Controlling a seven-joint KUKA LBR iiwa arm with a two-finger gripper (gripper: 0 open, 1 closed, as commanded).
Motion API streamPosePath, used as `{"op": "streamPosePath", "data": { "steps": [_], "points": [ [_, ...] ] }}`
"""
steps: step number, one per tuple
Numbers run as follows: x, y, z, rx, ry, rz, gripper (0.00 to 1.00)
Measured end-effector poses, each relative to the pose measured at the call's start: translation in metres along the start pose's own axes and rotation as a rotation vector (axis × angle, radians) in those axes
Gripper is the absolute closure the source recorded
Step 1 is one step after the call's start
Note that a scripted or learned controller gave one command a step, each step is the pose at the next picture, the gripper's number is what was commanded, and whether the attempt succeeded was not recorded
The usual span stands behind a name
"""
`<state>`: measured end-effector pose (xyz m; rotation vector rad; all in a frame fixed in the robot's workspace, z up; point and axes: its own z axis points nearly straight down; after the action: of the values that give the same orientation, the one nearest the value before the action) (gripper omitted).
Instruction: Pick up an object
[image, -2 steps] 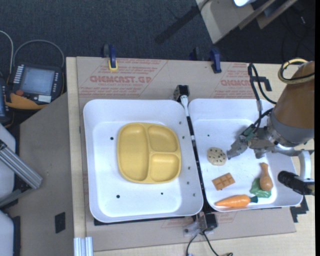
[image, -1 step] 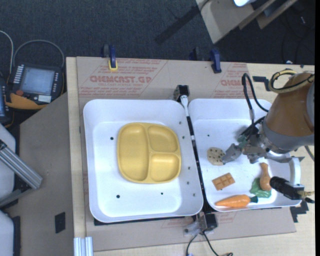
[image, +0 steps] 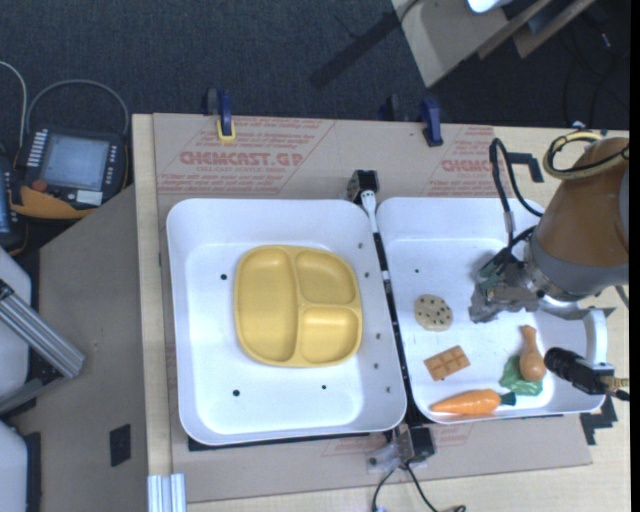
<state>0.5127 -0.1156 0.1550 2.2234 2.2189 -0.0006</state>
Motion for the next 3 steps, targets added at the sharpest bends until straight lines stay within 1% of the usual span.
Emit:
{"op": "streamPosePath", "data": {
  "steps": [1, 2, 3],
  "points": [
    [0.006, -0.003, -0.061, -0.008, -0.001, -0.003, 1.00],
    [0.014, 0.005, -0.115, -0.008, -0.001, -0.004, 1.00],
    [0.014, 0.006, -0.141, -0.005, -0.001, -0.003, 1.00]
  ]
}}
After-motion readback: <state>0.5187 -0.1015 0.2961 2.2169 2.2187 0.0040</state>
